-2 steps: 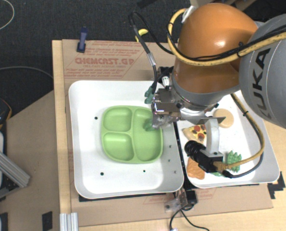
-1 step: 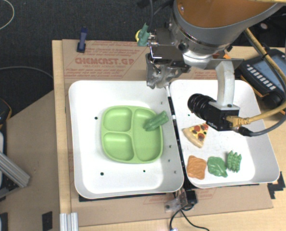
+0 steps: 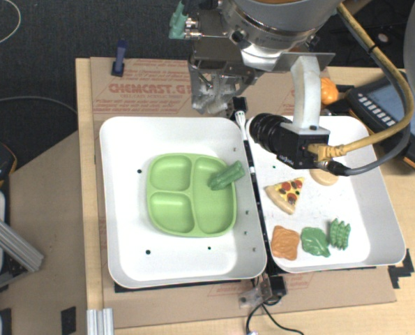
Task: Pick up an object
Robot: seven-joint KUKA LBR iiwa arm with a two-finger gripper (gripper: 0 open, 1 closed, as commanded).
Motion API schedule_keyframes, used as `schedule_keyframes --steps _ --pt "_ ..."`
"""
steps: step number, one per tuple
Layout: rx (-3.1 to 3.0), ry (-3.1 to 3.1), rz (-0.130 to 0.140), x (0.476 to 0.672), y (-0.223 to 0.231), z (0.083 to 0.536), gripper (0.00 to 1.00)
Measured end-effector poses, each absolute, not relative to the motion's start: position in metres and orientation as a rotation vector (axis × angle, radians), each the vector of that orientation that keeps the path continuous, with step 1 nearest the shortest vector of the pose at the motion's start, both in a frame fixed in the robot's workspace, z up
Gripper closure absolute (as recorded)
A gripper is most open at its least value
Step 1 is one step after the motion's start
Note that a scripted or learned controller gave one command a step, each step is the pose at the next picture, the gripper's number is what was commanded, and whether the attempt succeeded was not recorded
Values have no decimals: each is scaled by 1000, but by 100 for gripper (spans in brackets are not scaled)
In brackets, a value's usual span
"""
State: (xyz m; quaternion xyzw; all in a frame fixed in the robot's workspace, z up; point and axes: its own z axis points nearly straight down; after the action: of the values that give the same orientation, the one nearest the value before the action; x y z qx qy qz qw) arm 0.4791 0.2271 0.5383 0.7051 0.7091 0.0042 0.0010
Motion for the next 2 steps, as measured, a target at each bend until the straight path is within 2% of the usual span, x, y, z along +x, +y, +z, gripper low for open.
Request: schedule_keyframes --steps 1,2 --pt "2216 2225 7 479 225 546 100" --pt "2228 2224 -29 477 224 363 100"
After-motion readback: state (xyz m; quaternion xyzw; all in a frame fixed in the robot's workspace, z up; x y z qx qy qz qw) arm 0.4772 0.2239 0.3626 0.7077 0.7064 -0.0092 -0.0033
